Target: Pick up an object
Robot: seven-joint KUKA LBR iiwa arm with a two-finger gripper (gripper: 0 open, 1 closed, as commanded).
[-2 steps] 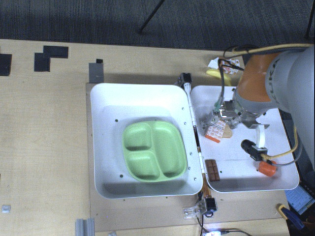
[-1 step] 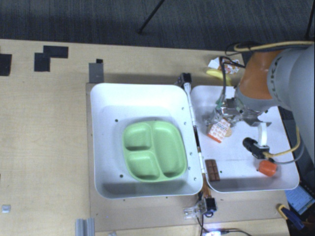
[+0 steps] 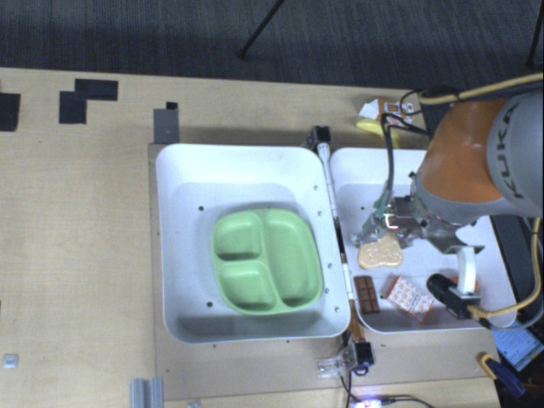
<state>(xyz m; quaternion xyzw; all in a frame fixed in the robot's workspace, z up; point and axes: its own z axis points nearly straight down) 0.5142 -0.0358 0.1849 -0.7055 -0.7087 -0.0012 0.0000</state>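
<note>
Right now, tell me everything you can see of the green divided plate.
The green divided plate is pale green, smooth and plastic-looking, a rounded square with three compartments, one long and two smaller. It lies flat, slightly rotated, on the floor of the left bin, near its middle. Nothing lies in it, and nothing but the bin touches it.

Arm: reaching in from the right, wrist pitched down.
Grey arm point(image 3: 497, 155) with orange band enters at the right edge and bends down and left. Gripper point(image 3: 384, 226) sits low at its tip, pointing down near the right bin's left wall; a small light glows on it.
</note>
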